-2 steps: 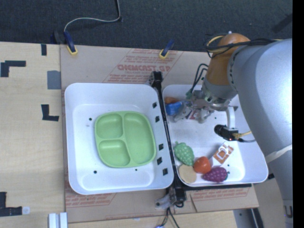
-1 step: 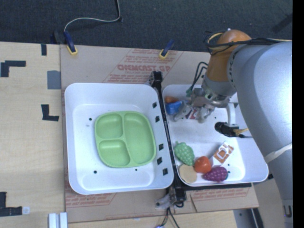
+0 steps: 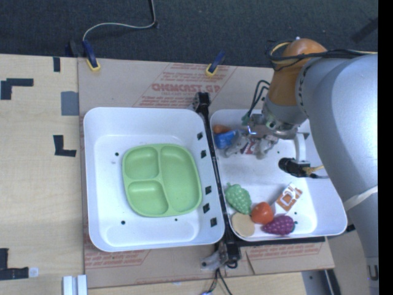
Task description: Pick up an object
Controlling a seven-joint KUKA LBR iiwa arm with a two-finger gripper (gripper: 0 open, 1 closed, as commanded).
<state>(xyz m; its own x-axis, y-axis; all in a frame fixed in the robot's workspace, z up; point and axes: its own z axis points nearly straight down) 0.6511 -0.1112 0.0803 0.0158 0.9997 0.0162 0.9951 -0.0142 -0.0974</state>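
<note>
Target object: I am taking the small blue plastic toy [image 3: 225, 139] as the likeliest pick; it is lying in the far left corner of the right-hand shallow white bin [image 3: 325, 209], close against the black divider clips between the bins, with a small orange piece [image 3: 219, 128] touching its far side.

Direction from end effector: I am seeing the blue toy lying just to the left of the end effector [image 3: 254, 145], slightly toward the bin's far wall; I am judging that a short sideways shift to the left is what the coming move turns on.

Long axis: the toy's shape is too blurred for me to be naming an axis with any confidence.

End effector state: I am looking at the metal fingers hanging low over the bin floor below the orange wrist band, but I cannot tell whether they are spread or closed, and I am seeing nothing clearly between them.

Contact: I cannot tell whether the end effector is touching the blue toy or merely standing beside it.

Other candidates: a knobbly green plastic fruit [image 3: 238, 197], a red tomato-like ball [image 3: 262, 212], a purple grape bunch [image 3: 279, 225], a pale tan disc [image 3: 243, 225] and a small orange-and-white box [image 3: 288, 198] are sitting together at the near end of the same bin, well apart from the end effector.

Neighbouring bin: the left-hand white bin [image 3: 98, 165] is carrying a light green divided plastic plate [image 3: 162, 180].
</note>
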